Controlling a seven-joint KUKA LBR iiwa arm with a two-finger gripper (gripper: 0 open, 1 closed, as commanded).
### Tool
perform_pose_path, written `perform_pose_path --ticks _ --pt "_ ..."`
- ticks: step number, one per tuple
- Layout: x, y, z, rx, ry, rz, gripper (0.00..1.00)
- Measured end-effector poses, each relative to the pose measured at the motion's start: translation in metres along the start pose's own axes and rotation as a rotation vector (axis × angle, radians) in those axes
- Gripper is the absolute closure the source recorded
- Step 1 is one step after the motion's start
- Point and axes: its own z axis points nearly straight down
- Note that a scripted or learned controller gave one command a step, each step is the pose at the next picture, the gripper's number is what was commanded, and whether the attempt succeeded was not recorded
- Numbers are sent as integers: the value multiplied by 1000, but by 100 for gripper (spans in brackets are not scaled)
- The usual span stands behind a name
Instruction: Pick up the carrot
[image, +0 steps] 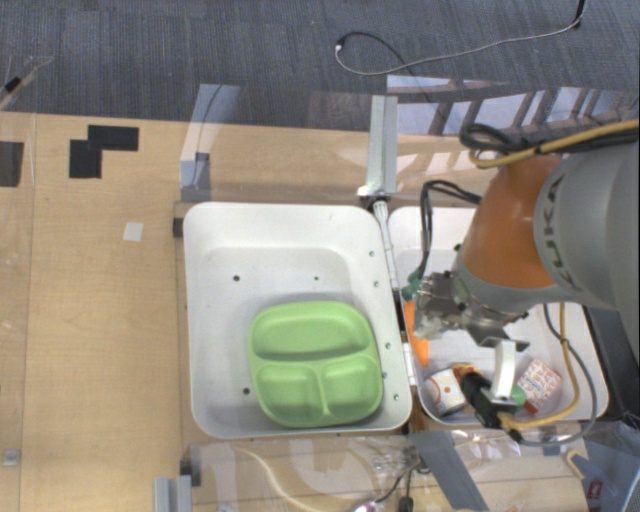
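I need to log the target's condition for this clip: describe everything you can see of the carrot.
The carrot shows as a small orange piece in the right bin, hard against that bin's left wall, near the divider between the two bins. Only a short, tapering stretch is visible; the rest lies under the arm's wrist and hand, which sit directly over it. A green bit higher up may be its top. It looks smooth, likely plastic. Whether the hand touches it cannot be told.

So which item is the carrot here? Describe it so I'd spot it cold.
Start at the right-hand bin, under the arm. Along its left wall, beside the divider between the bins, lies a small orange carrot, partly hidden by the gripper. It is the only plain orange piece; the items nearby are white and red.
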Motion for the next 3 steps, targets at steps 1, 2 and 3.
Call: perform_pose_path --ticks 1,2,3 --pt "-51 77 10 2 -4 222 100" --pt "-51 77 10 2 -3 221 0" --pt "-10 12 10 2 -2 246 0"
